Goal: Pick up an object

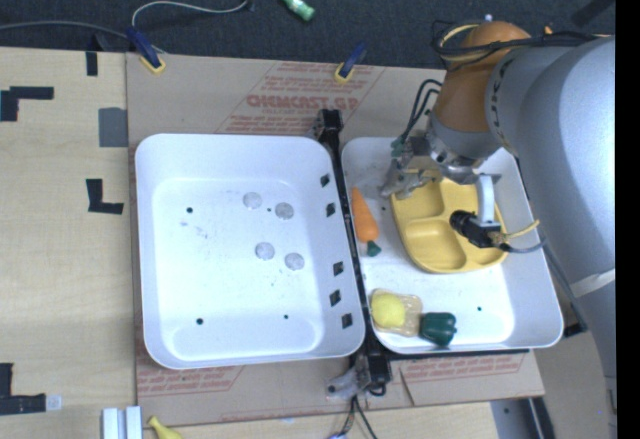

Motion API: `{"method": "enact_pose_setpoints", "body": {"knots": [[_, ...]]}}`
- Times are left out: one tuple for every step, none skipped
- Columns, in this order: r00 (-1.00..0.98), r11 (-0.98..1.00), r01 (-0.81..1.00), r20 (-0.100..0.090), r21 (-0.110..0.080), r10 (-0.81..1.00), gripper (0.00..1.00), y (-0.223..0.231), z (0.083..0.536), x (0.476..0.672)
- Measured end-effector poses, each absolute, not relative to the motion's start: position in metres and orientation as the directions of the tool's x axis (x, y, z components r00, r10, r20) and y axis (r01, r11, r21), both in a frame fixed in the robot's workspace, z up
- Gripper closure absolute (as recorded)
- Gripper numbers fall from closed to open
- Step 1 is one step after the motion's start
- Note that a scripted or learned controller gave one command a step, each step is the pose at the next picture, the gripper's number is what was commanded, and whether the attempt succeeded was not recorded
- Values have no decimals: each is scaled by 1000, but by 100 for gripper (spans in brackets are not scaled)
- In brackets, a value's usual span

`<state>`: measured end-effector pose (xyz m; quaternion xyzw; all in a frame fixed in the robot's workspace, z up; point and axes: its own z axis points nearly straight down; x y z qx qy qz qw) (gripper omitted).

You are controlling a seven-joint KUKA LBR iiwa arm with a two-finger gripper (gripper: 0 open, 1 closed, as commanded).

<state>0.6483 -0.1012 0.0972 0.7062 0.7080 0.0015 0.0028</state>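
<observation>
In the right bin lie an orange carrot by the left wall, a yellow dish in the middle, a yellow lemon-like toy and a dark green pepper near the front. My gripper reaches down from the orange wrist band to the back left rim of the yellow dish, right of the carrot. Nothing visible sits between its fingers.
The left bin has a few grey spots on its floor. A black clip divider joins the two bins. The grey arm covers the right bin's far right. A small green object lies on the dark floor beyond the bench.
</observation>
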Motion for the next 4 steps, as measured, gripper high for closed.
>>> {"method": "enact_pose_setpoints", "body": {"knots": [[-2, 2, 1000, 0, 2, 1000, 100, -64, 185, 669], [-2, 2, 1000, -1, -1, 1000, 0, -65, 184, 668], [0, 0, 1000, -1, 3, 1000, 0, -100, 87, 637], [-1, 2, 1000, -2, 5, 1000, 100, -100, 97, 638]]}}
